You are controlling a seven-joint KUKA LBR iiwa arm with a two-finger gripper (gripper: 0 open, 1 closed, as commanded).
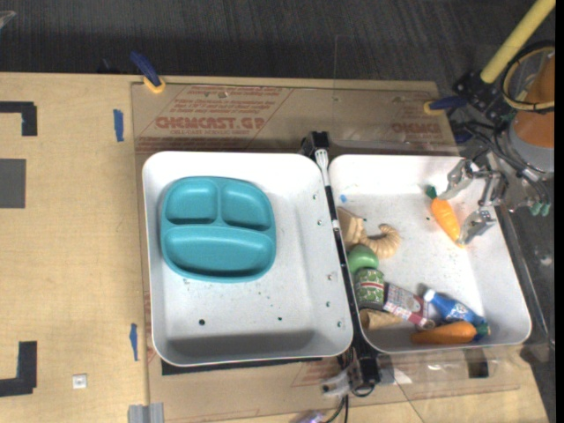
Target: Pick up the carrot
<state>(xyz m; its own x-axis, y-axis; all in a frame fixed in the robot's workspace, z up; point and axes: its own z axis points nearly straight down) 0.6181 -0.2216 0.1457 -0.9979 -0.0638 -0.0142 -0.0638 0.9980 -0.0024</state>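
Looking down, we see two white bins side by side.
Gripper (pixel 469 203): we find it low in the right bin (pixel 388 174), near the far right corner, fingers spread apart, one at the upper left and one at the lower right.
Carrot (pixel 446 218): it lies on the bin floor just left of the gripper, green top pointing away; we cannot tell whether a finger touches it, and it is not between them.
Second carrot (pixel 443 332): by the near wall, beside a small bottle (pixel 456 310).
Left bin (pixel 300 271): we see a teal tray (pixel 217 228).
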